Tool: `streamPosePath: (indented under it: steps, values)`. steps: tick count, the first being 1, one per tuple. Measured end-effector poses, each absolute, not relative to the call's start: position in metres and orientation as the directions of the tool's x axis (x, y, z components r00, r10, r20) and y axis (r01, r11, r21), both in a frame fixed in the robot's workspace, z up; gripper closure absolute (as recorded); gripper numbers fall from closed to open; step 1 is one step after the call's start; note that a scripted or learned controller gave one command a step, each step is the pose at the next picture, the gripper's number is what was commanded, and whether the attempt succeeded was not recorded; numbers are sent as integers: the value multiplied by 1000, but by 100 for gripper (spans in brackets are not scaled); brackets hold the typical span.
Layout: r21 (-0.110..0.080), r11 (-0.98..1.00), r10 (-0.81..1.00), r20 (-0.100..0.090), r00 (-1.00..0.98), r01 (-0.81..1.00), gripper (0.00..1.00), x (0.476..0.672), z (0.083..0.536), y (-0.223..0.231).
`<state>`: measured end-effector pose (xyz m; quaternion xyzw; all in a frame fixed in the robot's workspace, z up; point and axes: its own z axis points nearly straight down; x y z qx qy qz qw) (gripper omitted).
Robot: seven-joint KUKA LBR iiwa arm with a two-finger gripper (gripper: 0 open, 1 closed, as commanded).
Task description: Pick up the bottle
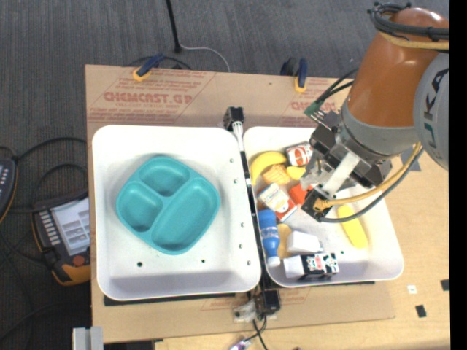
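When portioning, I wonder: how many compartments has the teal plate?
3 in the plate: large compartment at lower right, small compartment at top, third compartment at left. None hidden.

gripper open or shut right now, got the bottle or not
Gripper: cannot be told, open or closed; it is over the right-hand bin, and the bottle lies apart from it by the bin's left wall.
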<state>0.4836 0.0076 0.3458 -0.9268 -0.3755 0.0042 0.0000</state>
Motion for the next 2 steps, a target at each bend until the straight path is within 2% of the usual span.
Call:
streamPosePath:
  steps: [1, 2]
  values:
    - [1, -663, 749, 0, 663, 749, 100, 484, 479, 36]
    - [-2, -571, 821, -3, 571, 821, 100, 484, 348, -19]
